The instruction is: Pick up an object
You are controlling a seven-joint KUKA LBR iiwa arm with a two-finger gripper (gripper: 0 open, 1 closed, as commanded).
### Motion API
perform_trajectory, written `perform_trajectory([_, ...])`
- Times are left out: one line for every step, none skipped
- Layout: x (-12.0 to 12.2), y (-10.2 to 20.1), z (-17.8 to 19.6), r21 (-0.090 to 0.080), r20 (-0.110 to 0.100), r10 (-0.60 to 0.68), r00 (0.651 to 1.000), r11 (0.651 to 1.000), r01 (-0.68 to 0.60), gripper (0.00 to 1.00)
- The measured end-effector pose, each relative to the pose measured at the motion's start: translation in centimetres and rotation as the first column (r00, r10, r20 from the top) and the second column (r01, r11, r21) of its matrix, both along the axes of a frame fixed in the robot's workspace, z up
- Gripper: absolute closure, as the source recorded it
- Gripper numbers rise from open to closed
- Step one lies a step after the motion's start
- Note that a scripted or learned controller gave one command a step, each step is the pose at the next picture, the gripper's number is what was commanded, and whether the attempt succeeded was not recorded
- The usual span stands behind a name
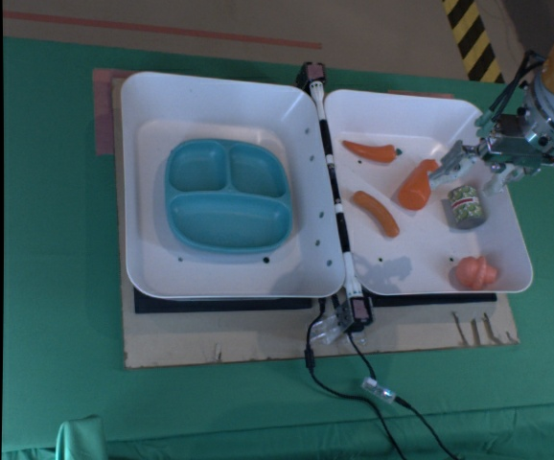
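The right bin [421, 257] holds several items. A thin orange pepper [371, 150] lies near its back, and an orange sausage-shaped piece [377, 213] lies toward the divider. A chunky orange carrot piece [415, 186] and a small green-labelled can [466, 206] sit near the right side, with a pink lumpy item [473, 272] in the front right corner. My gripper [473, 170] hovers over the right bin's far right side, just behind the can and beside the carrot piece. It is open with nothing between its fingers.
The left bin [152, 113] holds a teal divided plate [227, 196]. A black-and-white divider bar [334, 190] runs between the bins. Cables [373, 386] trail off the front of the cardboard base onto the green cloth.
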State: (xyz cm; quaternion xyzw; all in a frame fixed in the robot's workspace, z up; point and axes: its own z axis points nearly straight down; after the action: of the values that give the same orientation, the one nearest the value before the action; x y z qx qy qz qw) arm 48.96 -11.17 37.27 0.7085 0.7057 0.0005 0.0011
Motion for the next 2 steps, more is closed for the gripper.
perform_trajectory([0.0,-0.2,-17.6,0.0,0.001,0.0,1.0,1.0,0.0,0.0])
perform_trajectory([0.1,-0.3,-16.4,-0.003,0.006,-0.004,1.0,1.0,0.004,1.0])
